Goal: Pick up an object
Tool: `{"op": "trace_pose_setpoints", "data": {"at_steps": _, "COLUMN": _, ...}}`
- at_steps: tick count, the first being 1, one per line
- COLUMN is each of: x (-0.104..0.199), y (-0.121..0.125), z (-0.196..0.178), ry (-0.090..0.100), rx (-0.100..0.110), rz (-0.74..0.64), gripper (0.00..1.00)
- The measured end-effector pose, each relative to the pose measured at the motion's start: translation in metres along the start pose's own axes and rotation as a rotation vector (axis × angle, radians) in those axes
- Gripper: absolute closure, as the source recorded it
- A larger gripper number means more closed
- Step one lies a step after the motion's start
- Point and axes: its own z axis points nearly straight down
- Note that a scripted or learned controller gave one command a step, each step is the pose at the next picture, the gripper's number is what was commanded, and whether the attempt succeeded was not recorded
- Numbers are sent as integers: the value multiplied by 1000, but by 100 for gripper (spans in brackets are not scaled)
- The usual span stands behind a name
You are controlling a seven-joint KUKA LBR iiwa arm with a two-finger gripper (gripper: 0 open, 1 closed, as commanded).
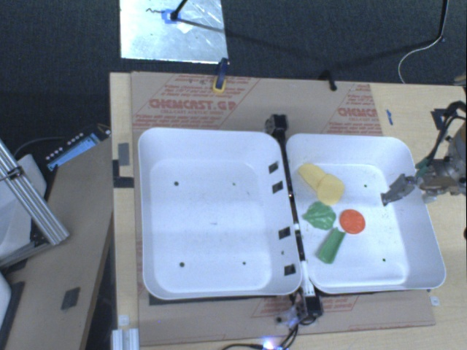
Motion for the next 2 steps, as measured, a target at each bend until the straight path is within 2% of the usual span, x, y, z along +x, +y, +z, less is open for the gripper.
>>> {"op": "trace_pose_setpoints", "data": {"at_steps": 1, "x": 32, "y": 34, "z": 131, "ry": 5, "rx": 10, "rz": -5, "gripper": 0}}
{"op": "trace_pose_setpoints", "data": {"at_steps": 2, "x": 55, "y": 92, "z": 164, "ry": 0, "rx": -1, "rz": -6, "gripper": 0}}
